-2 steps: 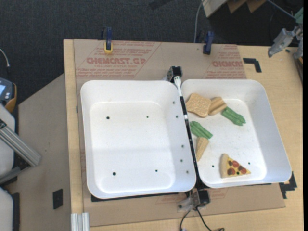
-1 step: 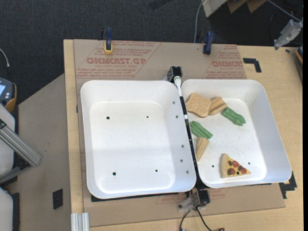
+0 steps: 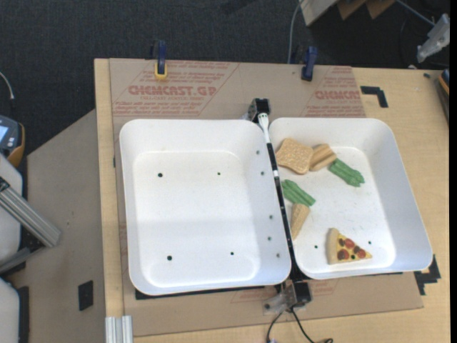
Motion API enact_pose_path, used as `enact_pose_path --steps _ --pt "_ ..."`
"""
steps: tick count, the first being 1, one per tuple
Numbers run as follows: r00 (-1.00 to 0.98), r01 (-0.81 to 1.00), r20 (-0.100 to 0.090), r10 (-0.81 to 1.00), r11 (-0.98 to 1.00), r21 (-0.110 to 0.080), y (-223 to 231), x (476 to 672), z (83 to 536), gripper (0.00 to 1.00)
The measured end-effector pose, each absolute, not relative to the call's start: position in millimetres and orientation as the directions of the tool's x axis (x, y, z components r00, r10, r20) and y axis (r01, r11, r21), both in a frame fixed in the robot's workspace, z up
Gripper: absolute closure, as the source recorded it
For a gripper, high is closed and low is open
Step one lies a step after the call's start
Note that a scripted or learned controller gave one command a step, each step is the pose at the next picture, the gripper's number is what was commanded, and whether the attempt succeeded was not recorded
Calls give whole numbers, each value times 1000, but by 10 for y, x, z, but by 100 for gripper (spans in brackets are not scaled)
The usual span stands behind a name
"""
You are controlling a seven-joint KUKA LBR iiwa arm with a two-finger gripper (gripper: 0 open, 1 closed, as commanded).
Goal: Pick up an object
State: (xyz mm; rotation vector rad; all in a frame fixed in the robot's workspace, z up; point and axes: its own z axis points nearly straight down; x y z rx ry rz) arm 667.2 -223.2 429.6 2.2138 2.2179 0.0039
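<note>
Now the objects are all in the right bin (image 3: 400, 191); they look like toy food. One pizza slice (image 3: 347, 249), yellow with red dots, lies near the front wall. Two green pods are there: one (image 3: 347, 171) in the middle, the other (image 3: 298, 192) close to the wall between the bins. Three tan bread pieces are there also: a square toast (image 3: 294, 156), a smaller piece (image 3: 323, 157) touching it, and a wedge (image 3: 298, 219) under the second pod's end. The left bin (image 3: 136, 191) stands just beside. Both bins rest on a cardboard sheet (image 3: 214, 84) with red print, and two blue clamps (image 3: 161, 52) (image 3: 309, 63) hold its far edge.
</note>
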Motion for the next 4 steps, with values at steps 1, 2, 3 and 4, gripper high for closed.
enact_pose_path --steps 1,2,3,4 --pt "-1 1000 -4 1000 1 7 -2234 6671 4468 0" --pt "-2 1000 -4 1000 2 8 -2232 6670 4757 0" --pt "-1 1000 -4 1000 2 8 -2232 6670 5097 0" --pt "-1 1000 -5 1000 1 8 -2233 6668 5378 0"
